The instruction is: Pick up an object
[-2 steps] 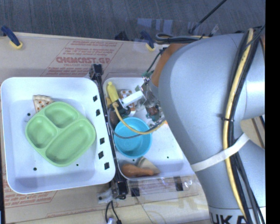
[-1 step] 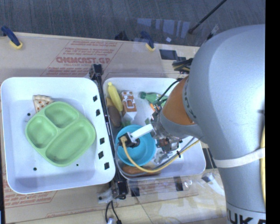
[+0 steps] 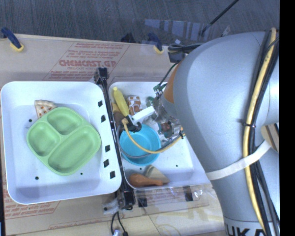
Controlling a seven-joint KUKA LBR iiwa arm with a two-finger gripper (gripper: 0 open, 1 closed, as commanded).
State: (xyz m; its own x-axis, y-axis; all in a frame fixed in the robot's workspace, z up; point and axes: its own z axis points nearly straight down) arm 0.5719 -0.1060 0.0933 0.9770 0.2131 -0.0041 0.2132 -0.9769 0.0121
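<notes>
Grey and bulky, the KUKA arm (image 3: 221, 112) fills the right side of the view and reaches down over the right bin (image 3: 184, 167). Its gripper (image 3: 163, 118) sits low over that bin's middle, just beside the upper right rim of the blue bowl (image 3: 137, 157). Wrist parts hide the claw, so I cannot tell whether it is spread or closed, or whether anything is clamped in it.

2 shallow white bins lie side by side on a brown board (image 3: 83, 58) printed in red, and 2 blue clamps (image 3: 12, 39) grip the board's far edge.

The right bin holds 5 loose things:
- 1 blue bowl, upright, near the bin's centre
- 1 yellow banana-shaped piece (image 3: 120, 102), lying along the left wall behind the bowl
- 1 small brown and white patterned piece (image 3: 133, 103), just beside the banana-shaped piece
- 1 brown bread-like piece (image 3: 145, 181), at the near edge
- 1 pale wedge (image 3: 156, 172), touching the bread-like piece, between it and the bowl

The left bin (image 3: 14, 181) holds 2 things:
- 1 green divided plate (image 3: 64, 140) with 3 compartments
- 1 tan waffle-like piece (image 3: 43, 107), partly tucked under the plate's far left rim
</notes>
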